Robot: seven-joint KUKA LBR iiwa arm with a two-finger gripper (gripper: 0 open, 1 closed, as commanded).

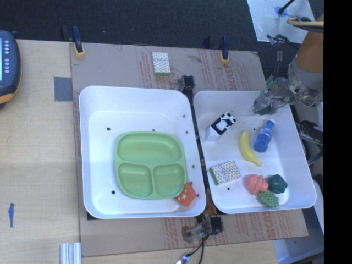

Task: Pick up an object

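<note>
So the arm came in from the right, and its pincer (264, 104) sat over the far right corner of the right bin (308, 202), just above the blue bottle (264, 136). Honestly couldn't tell how the pincer was set, too small and blurry at that angle. Nothing was visibly in it though.

Right bin had most of the stuff: the blue bottle lying tilted, a yellow banana (248, 149) right beside it, a black-and-white toy (221, 124) toward the left wall, a small patterned box (225, 172) nearer the front, and a pink toy (253, 183) bunched up with two green ones (273, 190) in the front right corner.

Left bin (91, 147) held a green divided tray (149, 164) with a little orange thing (187, 194) touching its front right corner. Another patterned box (160, 62) sat on the surface behind the bins.
</note>
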